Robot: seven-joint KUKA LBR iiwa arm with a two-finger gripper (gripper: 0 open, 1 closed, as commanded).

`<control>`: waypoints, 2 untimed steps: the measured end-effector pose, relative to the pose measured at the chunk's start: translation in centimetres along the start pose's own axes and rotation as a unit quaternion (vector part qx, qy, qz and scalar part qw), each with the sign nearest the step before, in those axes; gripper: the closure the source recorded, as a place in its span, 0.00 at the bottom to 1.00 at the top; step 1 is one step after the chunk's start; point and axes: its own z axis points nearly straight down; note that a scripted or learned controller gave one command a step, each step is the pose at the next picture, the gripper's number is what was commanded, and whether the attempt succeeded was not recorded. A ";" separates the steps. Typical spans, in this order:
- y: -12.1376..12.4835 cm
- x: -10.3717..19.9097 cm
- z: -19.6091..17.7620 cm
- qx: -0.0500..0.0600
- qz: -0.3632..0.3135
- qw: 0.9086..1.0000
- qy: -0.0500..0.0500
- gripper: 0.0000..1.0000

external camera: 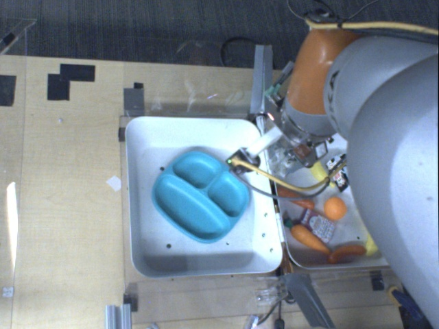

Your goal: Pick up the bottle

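Note:
The bottle [317, 223] is a small red one with a pale label. It lies flat in the right bin [291, 256], among toy food. My gripper [300, 155] hangs below the orange wrist band, over the far left part of that bin. It is above and beyond the bottle, apart from it. The arm's big grey body covers the right side of the bin.
Around the bottle lie an orange ball [335, 208], a carrot [309, 238], a red sausage [346, 252] and another reddish piece [296, 192]. A yellow cable [274, 177] crosses the wall between the bins. The left bin [147, 252] holds a blue divided plate [200, 195].

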 end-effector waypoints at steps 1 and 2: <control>-10.5 1.7 2.7 0.000 0.122 0.993 0.001 1.00; -4.8 0.7 6.8 0.000 0.167 0.986 0.000 1.00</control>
